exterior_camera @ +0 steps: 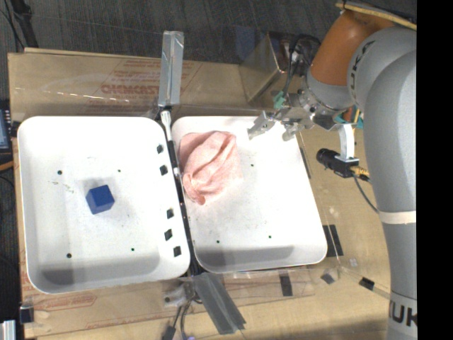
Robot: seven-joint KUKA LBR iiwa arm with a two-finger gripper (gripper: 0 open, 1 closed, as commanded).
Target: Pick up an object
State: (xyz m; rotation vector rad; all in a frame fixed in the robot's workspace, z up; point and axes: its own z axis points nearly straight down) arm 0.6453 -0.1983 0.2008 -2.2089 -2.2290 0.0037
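A crumpled pink cloth (208, 163) lies in the right bin (283, 218), bunched against that bin's left wall and toward its far side, its folds running roughly from far to near. The rest of this bin's floor is bare white with a few small dark dots. In the left bin (42, 190) a small blue cube (100, 198) sits on the floor, left of centre, well apart from the cloth and from the divider between the bins.

The gripper (272, 129) hangs over the far right corner of the right bin, just above its rim, to the right of the cloth and not touching it. Its two fingers are spread apart, one pointing toward the cloth and the other nearer the wrist, with nothing between them. The arm (386, 105) comes in from the right, a thick grey link running down the picture's right side, the orange band (338, 41) bending over above the wrist, so the tool points left toward the bins
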